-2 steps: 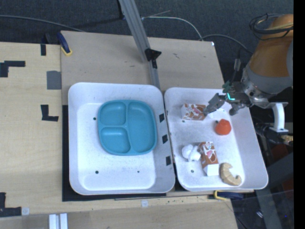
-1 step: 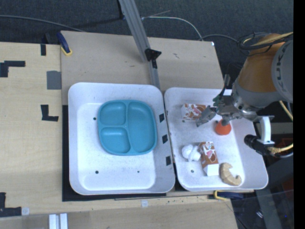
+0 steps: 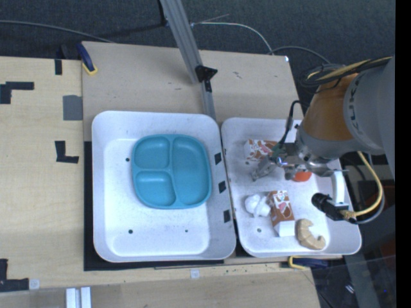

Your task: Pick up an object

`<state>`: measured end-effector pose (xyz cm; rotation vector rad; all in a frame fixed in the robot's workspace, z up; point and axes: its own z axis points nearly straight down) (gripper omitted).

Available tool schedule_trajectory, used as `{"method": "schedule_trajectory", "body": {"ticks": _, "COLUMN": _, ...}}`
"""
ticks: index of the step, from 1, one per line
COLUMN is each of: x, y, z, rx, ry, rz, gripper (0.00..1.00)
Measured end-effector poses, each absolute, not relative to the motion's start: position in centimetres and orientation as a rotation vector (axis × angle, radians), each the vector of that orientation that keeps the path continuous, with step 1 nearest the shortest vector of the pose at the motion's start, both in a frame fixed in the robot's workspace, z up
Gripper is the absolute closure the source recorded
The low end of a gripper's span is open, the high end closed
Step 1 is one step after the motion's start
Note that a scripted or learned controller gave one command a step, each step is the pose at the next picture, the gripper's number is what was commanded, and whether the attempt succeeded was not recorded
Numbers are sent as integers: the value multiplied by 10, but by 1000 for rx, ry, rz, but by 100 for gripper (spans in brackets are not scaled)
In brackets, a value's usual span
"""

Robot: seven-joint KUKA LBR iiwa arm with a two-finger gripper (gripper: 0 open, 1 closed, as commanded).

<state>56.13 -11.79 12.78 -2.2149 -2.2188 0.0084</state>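
My gripper (image 3: 264,167) reaches in from the right and sits low in the right bin (image 3: 334,242), its grey fingers pointing left. Just above its tips lies a red and white packet (image 3: 257,149). A small red object (image 3: 301,175) rests under the wrist. Nearer the front of that bin are a white crumpled item (image 3: 255,205), a brown and white packet (image 3: 280,209) and a tan curved pastry-like piece (image 3: 311,234). I see nothing clearly between the fingers.
The left bin (image 3: 109,236) holds a teal divided plate (image 3: 172,171). A grey metal pole (image 3: 186,34) slants down from the top to the bins' shared edge. The arm's orange-banded body (image 3: 334,111) and cables overhang the right bin's right side.
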Motion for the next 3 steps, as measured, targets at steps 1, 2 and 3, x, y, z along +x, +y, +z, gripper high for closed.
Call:
{"method": "schedule_trajectory", "body": {"ticks": 1, "x": 561, "y": -118, "z": 88, "rx": -2220, "ry": -2223, "rz": 3, "gripper": 0}}
{"method": "schedule_trajectory", "body": {"ticks": 2, "x": 561, "y": -117, "z": 99, "rx": -2218, "ry": -2223, "rz": 2, "gripper": 100}}
{"method": "schedule_trajectory", "body": {"ticks": 3, "x": 563, "y": -118, "z": 141, "rx": -2221, "ry": -2224, "rz": -2, "gripper": 100}}
